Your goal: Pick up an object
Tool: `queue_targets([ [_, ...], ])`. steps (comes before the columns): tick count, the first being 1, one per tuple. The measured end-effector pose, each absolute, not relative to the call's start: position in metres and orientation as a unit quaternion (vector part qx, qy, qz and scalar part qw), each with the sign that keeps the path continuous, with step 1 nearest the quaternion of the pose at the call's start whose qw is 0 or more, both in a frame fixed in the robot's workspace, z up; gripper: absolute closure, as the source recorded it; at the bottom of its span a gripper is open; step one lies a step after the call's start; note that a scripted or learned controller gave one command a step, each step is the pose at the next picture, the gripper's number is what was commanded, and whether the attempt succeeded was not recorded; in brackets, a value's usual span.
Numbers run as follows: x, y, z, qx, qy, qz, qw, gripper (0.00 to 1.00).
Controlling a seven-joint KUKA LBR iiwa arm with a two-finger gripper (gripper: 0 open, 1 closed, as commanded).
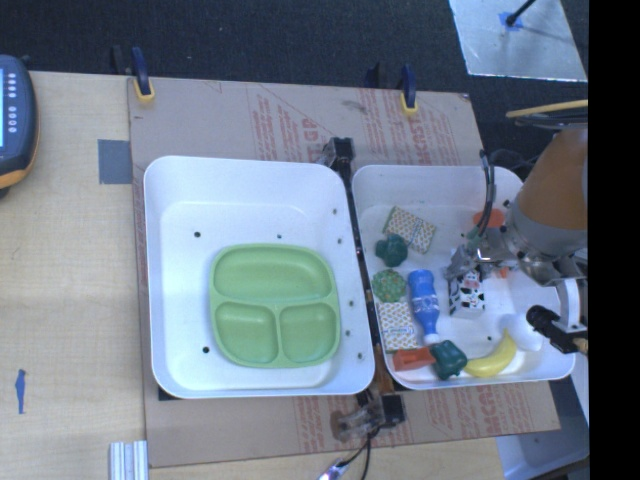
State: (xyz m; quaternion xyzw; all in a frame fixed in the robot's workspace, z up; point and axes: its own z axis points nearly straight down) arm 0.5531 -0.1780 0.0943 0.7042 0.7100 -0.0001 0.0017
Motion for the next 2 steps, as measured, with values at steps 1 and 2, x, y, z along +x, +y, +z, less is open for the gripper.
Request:
queue_targets([
  [1, 0.633, -0.135, 0.157, 0.704, 0.711, 0.0032, 0.003, 1.00],
  [2, 0.610, -0.049, 0.234, 0.703, 0.711, 0.0022, 0.000, 1.00],
])
